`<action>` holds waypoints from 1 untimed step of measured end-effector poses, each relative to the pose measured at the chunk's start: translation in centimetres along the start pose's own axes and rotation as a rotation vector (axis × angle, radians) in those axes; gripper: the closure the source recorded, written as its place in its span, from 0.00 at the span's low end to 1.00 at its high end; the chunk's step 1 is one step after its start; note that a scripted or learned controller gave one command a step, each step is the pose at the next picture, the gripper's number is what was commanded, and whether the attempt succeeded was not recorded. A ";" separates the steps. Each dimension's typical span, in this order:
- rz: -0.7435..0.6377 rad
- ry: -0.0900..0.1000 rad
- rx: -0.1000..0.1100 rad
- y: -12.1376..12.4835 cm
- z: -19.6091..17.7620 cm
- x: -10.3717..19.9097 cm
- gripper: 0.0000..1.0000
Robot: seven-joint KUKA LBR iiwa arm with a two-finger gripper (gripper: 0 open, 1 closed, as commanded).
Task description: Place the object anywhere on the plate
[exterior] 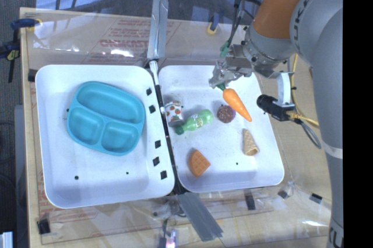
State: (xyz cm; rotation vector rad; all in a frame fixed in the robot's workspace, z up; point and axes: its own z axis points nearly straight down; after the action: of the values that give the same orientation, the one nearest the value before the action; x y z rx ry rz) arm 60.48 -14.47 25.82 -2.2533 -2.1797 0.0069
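The gripper point(222, 81) hangs touching the top end of the carrot point(237, 104), whether it grips I cannot tell, and the carrot lies well to the right of the blue plate point(106, 118), in the other bin point(265, 168).

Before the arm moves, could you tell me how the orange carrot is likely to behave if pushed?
The tapered orange plastic carrot lies flat on its round side, so it would probably roll in a curve. It looks like glossy toy food, likely stiff, light and somewhat slippery.

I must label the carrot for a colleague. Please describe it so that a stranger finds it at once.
Look in the right bin, at its far right part, just below the gripper. The carrot is the long orange cone lying slantwise beside a small round dark-red item.
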 end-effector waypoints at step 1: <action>0.083 0.000 -0.001 1.0 6.9 8.7 1.00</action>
State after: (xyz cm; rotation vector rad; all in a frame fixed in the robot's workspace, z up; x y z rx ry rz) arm 61.70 -5.81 18.96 -2.3424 -2.0851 0.0073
